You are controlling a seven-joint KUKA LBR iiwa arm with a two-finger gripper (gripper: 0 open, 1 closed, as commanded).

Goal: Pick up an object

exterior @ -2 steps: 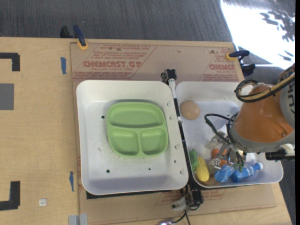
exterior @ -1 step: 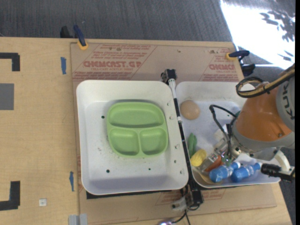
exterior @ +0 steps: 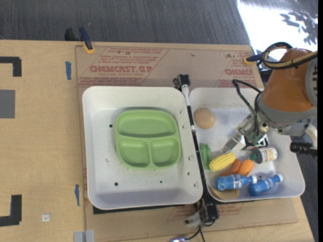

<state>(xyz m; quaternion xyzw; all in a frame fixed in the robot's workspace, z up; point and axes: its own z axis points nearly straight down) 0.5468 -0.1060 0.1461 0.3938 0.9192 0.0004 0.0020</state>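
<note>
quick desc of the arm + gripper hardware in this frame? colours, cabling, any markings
The arm is a rounded body with a broad orange band above a grey wrist section. Black cables loop off it, one arcing over the top of the orange part, another trailing down toward the wrist. The gripper is metallic grey with slim fingers. No legible markings on either.

Red print reading "CHEMCAST GP" runs across the flat brown cardboard sheet behind the bins, and repeats partly near its right corner; other labels are too small.
</note>
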